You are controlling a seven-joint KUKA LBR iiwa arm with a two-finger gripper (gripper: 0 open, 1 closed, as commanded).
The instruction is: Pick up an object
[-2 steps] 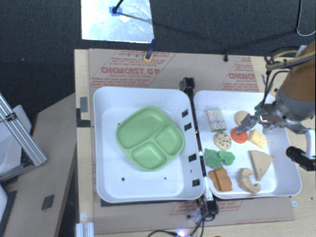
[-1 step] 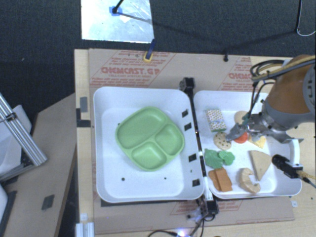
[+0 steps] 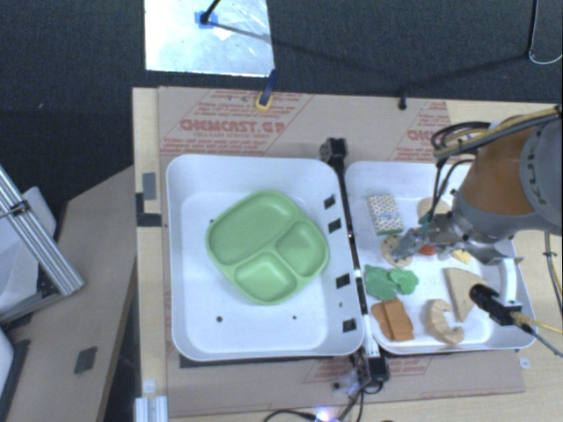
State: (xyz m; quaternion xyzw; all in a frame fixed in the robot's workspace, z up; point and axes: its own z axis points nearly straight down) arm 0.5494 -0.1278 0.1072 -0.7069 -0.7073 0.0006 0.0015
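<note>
My gripper (image 3: 403,247) is down in the right bin (image 3: 506,345), near its middle left, over a round tan piece (image 3: 391,254). A small red piece (image 3: 428,250) and a yellow one (image 3: 460,256) lie just right of it, partly hidden by the wrist. A speckled cracker block (image 3: 383,212) lies just above the gripper. A green leafy piece (image 3: 391,280) lies just below it. Nothing is visibly held.
The left bin (image 3: 193,323) holds a green divided plate (image 3: 266,245). The front of the right bin holds an orange-brown block (image 3: 392,321), a tan curved pastry (image 3: 442,322) and a pale wedge (image 3: 459,287). A black divider (image 3: 345,236) runs between the bins.
</note>
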